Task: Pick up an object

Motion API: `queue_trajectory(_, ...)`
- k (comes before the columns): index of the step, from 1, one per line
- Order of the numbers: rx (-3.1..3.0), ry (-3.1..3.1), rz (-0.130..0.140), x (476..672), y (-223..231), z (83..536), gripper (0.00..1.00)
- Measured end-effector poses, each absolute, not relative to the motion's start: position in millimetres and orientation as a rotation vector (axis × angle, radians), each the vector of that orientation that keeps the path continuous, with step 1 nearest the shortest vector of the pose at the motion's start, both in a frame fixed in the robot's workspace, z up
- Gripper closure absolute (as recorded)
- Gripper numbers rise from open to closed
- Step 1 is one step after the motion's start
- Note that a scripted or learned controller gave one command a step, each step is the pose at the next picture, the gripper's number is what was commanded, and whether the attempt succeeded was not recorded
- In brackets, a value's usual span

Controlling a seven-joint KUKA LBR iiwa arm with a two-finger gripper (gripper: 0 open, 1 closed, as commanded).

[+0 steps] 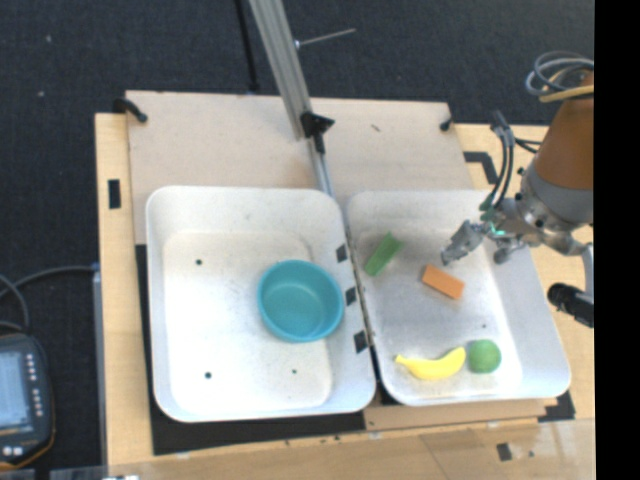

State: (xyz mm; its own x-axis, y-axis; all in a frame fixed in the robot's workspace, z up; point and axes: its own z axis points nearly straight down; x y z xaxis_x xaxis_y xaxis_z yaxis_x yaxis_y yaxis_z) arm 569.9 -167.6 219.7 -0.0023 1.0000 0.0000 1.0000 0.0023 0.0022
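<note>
At the far left edge we see a dark handheld screen unit (20, 393), cut off by the frame, lying off the wooden bench (115, 448). On the bench, the left bin (190, 378) holds a round teal bowl (300, 300) resting upright toward its right wall; we also note a few small dark specks on the bin floor, too small to identify. A grey metal rail (283, 53) runs from the top of the frame down to the seam between the two bins. In the right bin (530, 313) we find four objects: a green block (381, 254), tilted, at the far left; an orange block (442, 282) near the middle; and, along the near wall, a yellow banana (432, 365) with a small green round fruit (484, 356) just beside its right end. The gripper (480, 243) hangs above the far right part of this bin, just right of and beyond the orange block, its two fingers spread apart with nothing between them. The arm (565, 158), with its orange band, enters from the right and is partly cut off; whether the fingertips touch the bin floor we cannot tell.
</note>
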Motion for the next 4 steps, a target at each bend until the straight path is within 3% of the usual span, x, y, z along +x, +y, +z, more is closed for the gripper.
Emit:
queue_trajectory(2, 2.224, 2.221, -0.006, 580.3, -173.2, 115.2, 0.0)
queue_trajectory(3, 2.224, 2.219, -0.004, 580.2, -174.5, 100.3, 0.0)
queue_trajectory(4, 2.226, 2.212, 0.002, 581.5, -175.2, 112.6, 1.0)
